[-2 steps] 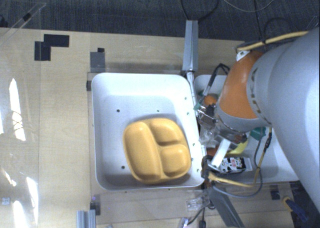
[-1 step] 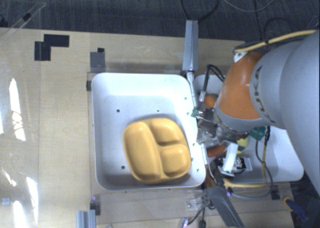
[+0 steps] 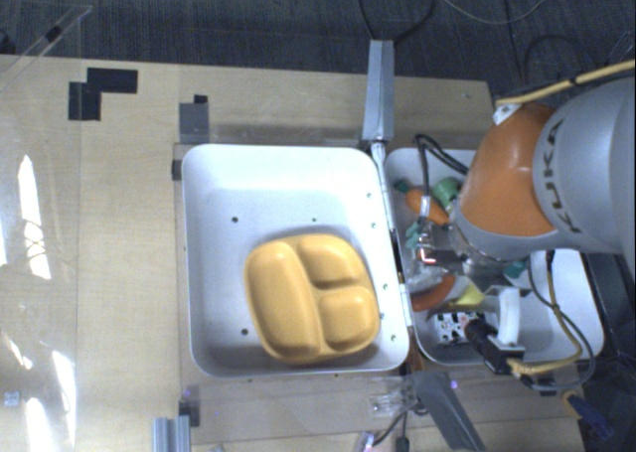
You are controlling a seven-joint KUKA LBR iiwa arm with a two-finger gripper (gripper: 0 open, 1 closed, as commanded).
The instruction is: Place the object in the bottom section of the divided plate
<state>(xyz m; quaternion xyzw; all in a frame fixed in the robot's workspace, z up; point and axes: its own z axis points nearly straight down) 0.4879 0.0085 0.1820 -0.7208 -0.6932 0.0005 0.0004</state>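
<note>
We're looking first at the arm (image 3: 556, 162), looming closest to the lens, its grey bulk and orange band (image 3: 502, 182) hanging over the right bin (image 3: 586, 286). The gripper (image 3: 437, 253) is sitting low among a jumble of small objects (image 3: 429, 204), green, orange and red bits crowding that bin's left side; whether the claw is spread or pinched on anything, we cannot tell, since the wrist is covering it.

So we're judging this as the picking step: the object is somewhere in that pile, and which piece is being gone after, we can't say. The yellow divided plate (image 3: 310, 294) is waiting in the left bin (image 3: 224, 202), nothing resting in its sections.

Next move, we're thinking: lift clear with one piece, cross the ridge where the two bins are meeting, then come down over the section nearest the bin's front wall.

Room-wise, the plate is sitting toward the front right corner, close to both walls, so the descent is wanting care. The back and left of the bin are offering plenty of open floor.
</note>
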